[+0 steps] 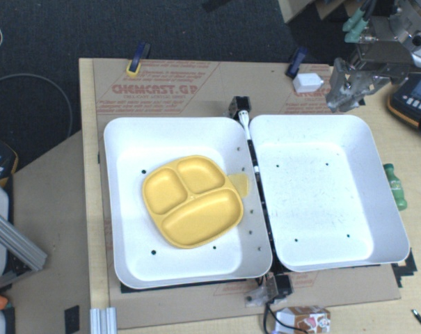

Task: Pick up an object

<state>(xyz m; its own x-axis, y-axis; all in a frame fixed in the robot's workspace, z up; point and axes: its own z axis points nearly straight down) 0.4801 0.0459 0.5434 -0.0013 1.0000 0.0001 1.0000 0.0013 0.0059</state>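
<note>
- Yellow plastic makes up the divided plate [192,200], which has three compartments: two smaller ones toward the far side and one long one toward the near side.
- It lies flat in the left bin [123,186], turned at an angle to the bin's walls and taking up much of the floor.
- A small yellow tab [239,184] sticks out from the plate's right edge, close to the wall that the two bins share.
- The right bin [328,193] stands just beside the left one; its floor shows small dark specks.
- Both bins rest on a brown board [161,85] with red lettering, laid on the counter.
- The gripper [346,92] hangs over the board just beyond the far right corner of the right bin, well apart from the plate.
- Whether its fingers are apart or together I cannot tell; nothing is seen between them.
- A small white block [307,83] lies on the board just left of the gripper.
- A yellow and blue clamp [136,60] grips the board's far edge on the left, and a green clip [395,185] sits by the right bin's outer wall.
</note>
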